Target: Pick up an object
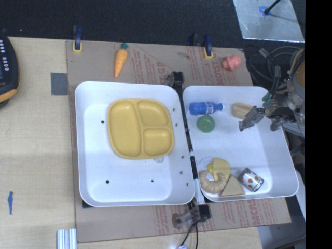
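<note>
The right bin (pixel 270 154) holds a blue bottle (pixel 205 108), a green ball (pixel 206 123) and a tan cylinder (pixel 240 109) along its far side. Near its front lie a yellow piece (pixel 220 167), a beige ring (pixel 211 182), a tan wedge (pixel 232 188) and a small red-and-silver can (pixel 252 179). My gripper (pixel 260 124) hangs over the bin's right part, just right of the tan cylinder. Its fingers are spread open, with only white bin floor between them.
The left bin (pixel 93 165) carries a yellow divided plate (pixel 141 127). A toy carrot (pixel 120 60) and a pink object (pixel 232 62) lie on the cardboard behind the bins. A black device (pixel 7 69) sits at the far left. Cables crowd the right edge (pixel 270 61).
</note>
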You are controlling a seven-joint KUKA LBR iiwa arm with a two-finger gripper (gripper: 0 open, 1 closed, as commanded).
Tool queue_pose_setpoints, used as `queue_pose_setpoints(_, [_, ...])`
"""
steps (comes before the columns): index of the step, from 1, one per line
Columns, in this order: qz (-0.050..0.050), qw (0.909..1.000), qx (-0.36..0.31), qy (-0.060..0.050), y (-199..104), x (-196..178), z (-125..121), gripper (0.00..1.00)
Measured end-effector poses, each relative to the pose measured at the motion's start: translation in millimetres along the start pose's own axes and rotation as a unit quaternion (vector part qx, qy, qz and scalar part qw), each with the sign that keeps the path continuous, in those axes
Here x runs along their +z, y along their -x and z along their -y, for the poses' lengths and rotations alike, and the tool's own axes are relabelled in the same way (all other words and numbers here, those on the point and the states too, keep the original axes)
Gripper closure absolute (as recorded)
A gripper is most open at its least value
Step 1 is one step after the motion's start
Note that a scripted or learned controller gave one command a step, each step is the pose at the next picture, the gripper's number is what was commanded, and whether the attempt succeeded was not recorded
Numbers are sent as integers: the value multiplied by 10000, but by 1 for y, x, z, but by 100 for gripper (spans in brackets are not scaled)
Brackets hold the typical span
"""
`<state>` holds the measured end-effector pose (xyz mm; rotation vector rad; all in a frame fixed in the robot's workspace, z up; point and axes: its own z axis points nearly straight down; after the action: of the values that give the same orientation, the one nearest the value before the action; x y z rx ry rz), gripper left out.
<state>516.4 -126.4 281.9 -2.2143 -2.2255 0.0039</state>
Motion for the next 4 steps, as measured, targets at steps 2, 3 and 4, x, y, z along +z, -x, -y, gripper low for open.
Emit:
queue_pose_setpoints(2, [-4,10000,8,-6,-20,193,18,0])
queue_pose_setpoints(3, [2,10000,24,13,-30,189,40,0])
queue_pose_setpoints(4, [21,10000,39,17,45,167,40,0])
